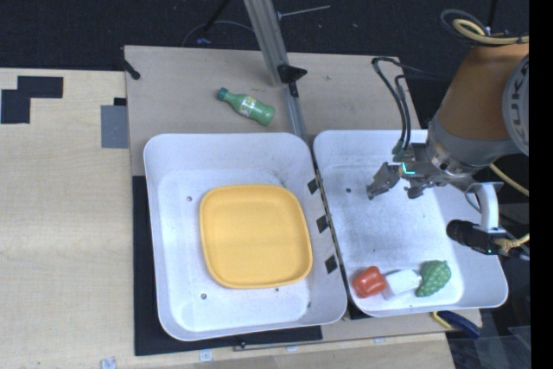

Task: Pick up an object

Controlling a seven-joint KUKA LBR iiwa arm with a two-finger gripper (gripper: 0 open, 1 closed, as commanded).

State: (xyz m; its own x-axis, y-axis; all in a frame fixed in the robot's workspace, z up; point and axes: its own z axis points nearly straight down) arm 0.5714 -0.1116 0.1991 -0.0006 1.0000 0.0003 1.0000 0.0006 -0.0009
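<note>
The gripper (397, 182) hangs in the right of the frame over the upper part of the right bin (346, 153), its two fingers spread apart with nothing between them. Toward the lower right, against that bin's near edge, three small things lie in a row, touching: a red piece (370, 280), a white block (402, 282) and a green bunch (434, 276). They lie well below the gripper in the frame. All look light. The green bunch seems knobbly and probably rigid, best pinched across its narrow middle. The left bin (164, 153) holds a yellow plate (255, 235); a green bottle (246, 105) lies on the bench above it.
</note>
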